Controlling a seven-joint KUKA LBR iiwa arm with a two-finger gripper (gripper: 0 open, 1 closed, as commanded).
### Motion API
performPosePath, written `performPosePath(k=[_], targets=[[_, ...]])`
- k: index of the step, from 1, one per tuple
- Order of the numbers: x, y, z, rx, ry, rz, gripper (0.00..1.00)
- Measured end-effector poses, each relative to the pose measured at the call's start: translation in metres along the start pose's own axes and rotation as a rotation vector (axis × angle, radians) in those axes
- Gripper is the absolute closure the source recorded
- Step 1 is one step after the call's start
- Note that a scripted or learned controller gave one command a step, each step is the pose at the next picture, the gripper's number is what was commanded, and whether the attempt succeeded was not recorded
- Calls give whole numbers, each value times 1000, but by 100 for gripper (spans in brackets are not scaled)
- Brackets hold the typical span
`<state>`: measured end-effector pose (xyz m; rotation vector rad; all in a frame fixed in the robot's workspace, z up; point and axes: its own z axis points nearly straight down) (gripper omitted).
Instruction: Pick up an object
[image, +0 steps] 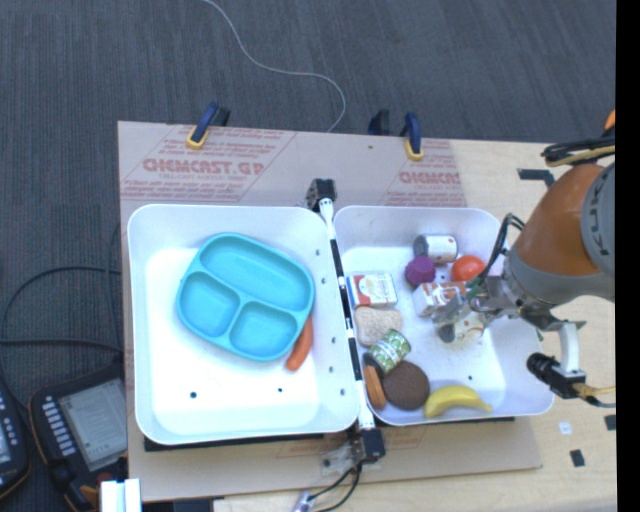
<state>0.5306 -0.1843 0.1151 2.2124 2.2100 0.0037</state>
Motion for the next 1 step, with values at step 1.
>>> performPosePath(k=[1], targets=[[49,3,-89,11,8,-3,100]])
